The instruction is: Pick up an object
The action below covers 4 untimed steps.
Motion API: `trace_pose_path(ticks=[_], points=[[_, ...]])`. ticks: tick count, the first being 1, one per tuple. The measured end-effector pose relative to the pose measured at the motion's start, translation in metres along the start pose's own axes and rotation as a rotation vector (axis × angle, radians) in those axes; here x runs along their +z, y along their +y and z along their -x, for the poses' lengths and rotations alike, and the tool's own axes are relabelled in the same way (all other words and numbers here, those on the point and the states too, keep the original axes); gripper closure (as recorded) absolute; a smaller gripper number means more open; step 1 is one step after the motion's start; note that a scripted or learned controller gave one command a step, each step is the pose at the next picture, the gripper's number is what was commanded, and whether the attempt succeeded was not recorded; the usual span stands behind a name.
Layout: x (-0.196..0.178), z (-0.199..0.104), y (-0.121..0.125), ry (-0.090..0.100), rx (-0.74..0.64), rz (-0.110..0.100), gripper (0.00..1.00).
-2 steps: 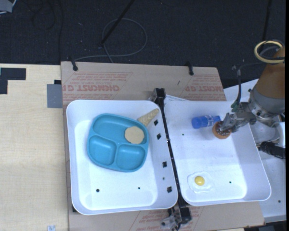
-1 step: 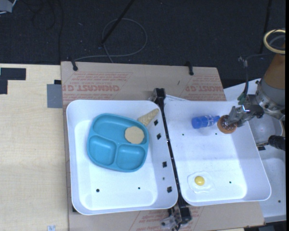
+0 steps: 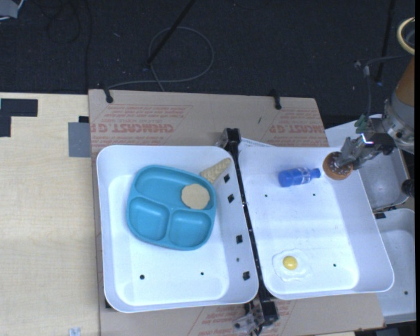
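Observation:
My gripper (image 3: 341,161) reaches in from the right, over the far right corner of the right bin (image 3: 364,215). A small brown round object (image 3: 334,168) sits between its fingertips, at the bin's rim, and the fingers are closed on it. A blue bottle (image 3: 299,177) lies on its side in the right bin, just left of the gripper. A fried egg toy (image 3: 290,263) rests near that bin's front edge.
The left bin (image 3: 119,278) holds a blue divided plate (image 3: 171,207) with a tan round piece (image 3: 195,197) on its right rim. A tan wedge (image 3: 215,169) lies by the divider (image 3: 238,208) between the bins. Cardboard lies under both bins.

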State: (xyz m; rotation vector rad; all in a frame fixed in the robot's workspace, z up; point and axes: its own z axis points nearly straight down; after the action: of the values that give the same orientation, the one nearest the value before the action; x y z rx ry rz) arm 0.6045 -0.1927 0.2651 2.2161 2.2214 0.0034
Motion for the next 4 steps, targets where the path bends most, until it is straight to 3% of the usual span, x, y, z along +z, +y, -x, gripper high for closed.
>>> trace_pose_path(ticks=[1,3,4], points=[[-0.001,-0.048,-0.005,0.004,-0.002,-0.007,1.00],[0.014,-0.144,-0.051,0.003,-0.001,-0.010,1.00],[0.010,-0.194,-0.058,0.004,-0.002,-0.009,1.00]])
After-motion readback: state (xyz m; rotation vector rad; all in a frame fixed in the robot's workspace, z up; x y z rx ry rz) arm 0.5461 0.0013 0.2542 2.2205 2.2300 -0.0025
